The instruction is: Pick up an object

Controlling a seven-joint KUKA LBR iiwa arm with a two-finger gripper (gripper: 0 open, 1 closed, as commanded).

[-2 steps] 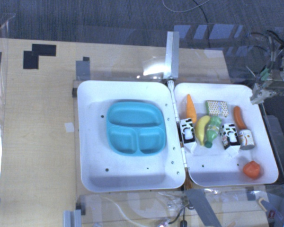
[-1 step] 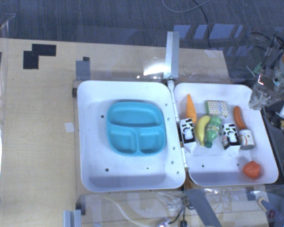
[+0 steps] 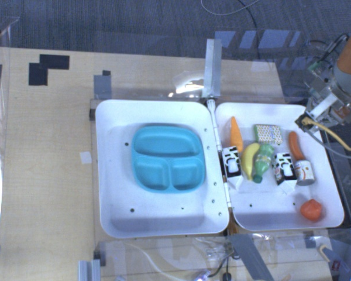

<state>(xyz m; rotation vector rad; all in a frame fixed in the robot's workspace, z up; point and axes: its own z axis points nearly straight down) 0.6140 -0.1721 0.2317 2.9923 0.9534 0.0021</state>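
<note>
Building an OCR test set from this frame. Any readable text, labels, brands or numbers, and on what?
None can be read.
Two black-and-white cartons: bold print, too blurred to read.
Small can: label has dark marks, too small to read.
Patterned box: dotted print, no letters I can make out.
Black marks on the bench: plain shapes, not text.
Blue tray: plain, no markings.

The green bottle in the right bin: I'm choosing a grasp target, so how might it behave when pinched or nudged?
The green bottle lies on its side, so its rounded body would probably roll if nudged. It rests against the banana, which may shift along with it. Its glossy, see-through look suggests light plastic that could slip or give a little between the fingers.
</note>
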